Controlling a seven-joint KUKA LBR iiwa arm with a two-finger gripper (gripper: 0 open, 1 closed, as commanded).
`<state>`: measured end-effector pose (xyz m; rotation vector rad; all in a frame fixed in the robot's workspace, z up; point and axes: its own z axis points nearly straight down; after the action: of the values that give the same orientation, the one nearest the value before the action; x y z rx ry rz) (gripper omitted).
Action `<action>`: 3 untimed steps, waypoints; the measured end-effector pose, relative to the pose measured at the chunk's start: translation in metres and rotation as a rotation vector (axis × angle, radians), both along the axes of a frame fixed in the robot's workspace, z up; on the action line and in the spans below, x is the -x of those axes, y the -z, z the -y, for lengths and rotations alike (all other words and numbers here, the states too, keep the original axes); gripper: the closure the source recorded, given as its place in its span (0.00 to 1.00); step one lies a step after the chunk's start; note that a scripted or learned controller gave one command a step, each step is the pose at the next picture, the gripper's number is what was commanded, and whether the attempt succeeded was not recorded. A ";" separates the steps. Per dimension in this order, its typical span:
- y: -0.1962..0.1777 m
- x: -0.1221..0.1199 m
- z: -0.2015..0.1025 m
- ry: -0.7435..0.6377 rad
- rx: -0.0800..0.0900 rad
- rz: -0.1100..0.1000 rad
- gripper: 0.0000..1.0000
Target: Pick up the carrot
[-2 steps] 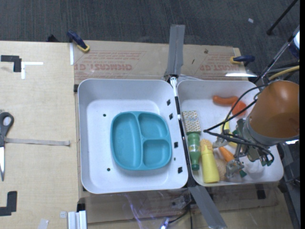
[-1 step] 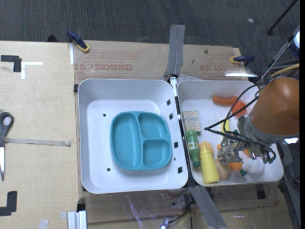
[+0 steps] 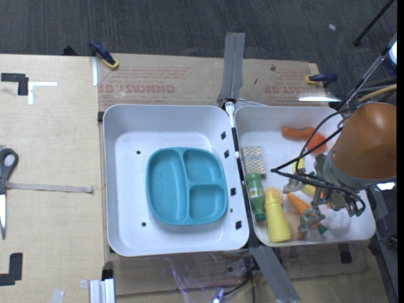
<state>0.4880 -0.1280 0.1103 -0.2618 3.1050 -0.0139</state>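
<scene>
A small orange carrot (image 3: 298,202) lies in the right bin (image 3: 271,124), near its front, between the yellow bottle (image 3: 276,217) and the gripper. My gripper (image 3: 315,218) hangs low over the bin's front right part, just right of the carrot, with cables and its metal body covering what lies under it. I cannot tell whether it touches the carrot. A longer orange-red piece (image 3: 297,132), shaped like a sausage or a second carrot, lies at the back of the same bin, partly behind the arm's orange band (image 3: 372,141).
The right bin also holds a green bottle (image 3: 255,193), a patterned packet (image 3: 253,160) and a yellow item (image 3: 307,185) by the wrist. The left bin (image 3: 120,169) bears a teal divided plate (image 3: 187,185). Scissors (image 3: 5,169) lie on the bench at far left.
</scene>
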 end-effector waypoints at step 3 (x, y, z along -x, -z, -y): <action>0.003 -0.002 0.014 0.029 -0.001 -0.006 0.00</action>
<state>0.4902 -0.1420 0.1073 -0.2167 3.1149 -0.0118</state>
